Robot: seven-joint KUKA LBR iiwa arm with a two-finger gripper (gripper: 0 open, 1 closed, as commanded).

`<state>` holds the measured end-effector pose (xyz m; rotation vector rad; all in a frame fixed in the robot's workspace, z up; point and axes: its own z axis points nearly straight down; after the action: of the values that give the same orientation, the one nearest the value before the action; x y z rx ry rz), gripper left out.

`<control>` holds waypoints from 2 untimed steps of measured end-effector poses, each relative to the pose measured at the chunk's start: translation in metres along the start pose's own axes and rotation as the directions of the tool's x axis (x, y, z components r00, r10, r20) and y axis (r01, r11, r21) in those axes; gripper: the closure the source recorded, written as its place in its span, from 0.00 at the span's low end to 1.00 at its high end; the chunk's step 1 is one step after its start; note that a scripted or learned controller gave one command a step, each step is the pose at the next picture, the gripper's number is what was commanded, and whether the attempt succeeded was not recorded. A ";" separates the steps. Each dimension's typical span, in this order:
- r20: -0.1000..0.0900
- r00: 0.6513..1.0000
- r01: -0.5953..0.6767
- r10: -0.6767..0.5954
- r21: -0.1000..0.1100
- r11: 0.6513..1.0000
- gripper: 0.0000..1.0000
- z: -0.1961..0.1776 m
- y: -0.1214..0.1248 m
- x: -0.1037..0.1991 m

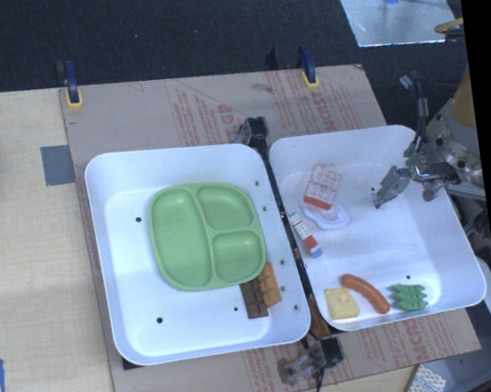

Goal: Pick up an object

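Over the right bin (448, 236) hangs the tool (403, 184), grip unclear; 1 sausage (365, 293); 1 cheese block (340, 303).

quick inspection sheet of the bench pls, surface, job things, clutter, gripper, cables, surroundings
surface: cardboard sheet on a wooden bench, two white bins side by side, left bin, right bin
job's things: right bin holds a sausage, cheese block, green toy, red-white packet, small tube
clutter: left bin holds a green divided plate and a brown waffle piece
gripper: gripper over right bin's upper right, nothing in it
cables: nothing seen
surroundings: blue clamps, dark floor
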<state>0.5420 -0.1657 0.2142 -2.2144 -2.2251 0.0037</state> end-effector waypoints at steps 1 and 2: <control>0.003 1.000 0.006 -0.006 -0.011 1.000 0.00 0.122 0.088 0.028; 0.001 1.000 0.001 -0.001 -0.010 1.000 0.00 0.117 0.118 0.032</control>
<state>0.6599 -0.1329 0.0970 -2.2189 -2.2316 -0.0060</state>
